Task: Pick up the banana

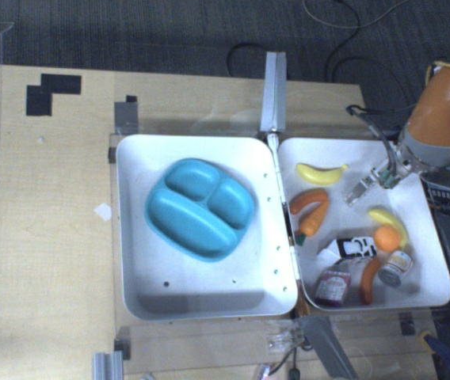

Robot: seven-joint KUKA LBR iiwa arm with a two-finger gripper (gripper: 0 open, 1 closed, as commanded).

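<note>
- The jaws (365, 187) hung over the right bin (439, 236), carried by the grey arm with its orange band (437, 109) reaching in from the right; whether they were spread or pressed together could not be told, and nothing was visible between them.
- The banana (321, 172) lay on the bin floor just to the left of the jaws and slightly farther back, apart from them, its curve opening upward in the view.
- A second yellow fruit (389, 222) lay just nearer the camera than the jaws, a little to their right, touching an orange ball (387, 238) at its near end.
- A carrot (314, 218) and a reddish sausage-like piece (307, 201) lay side by side to the left of the jaws, nearer the camera, close to the divider between the bins.
- A black-and-white carton (355, 248), a dark jar (333, 285), an orange-red stick (369, 280) and a small can (394, 267) were clustered at the near end of the same bin, well apart from the jaws.
- A blue divided plate (200, 207) rested in the left bin (142, 291), far to the left of the jaws.
- Both bins sat on the pale wooden desk (43, 236).
</note>
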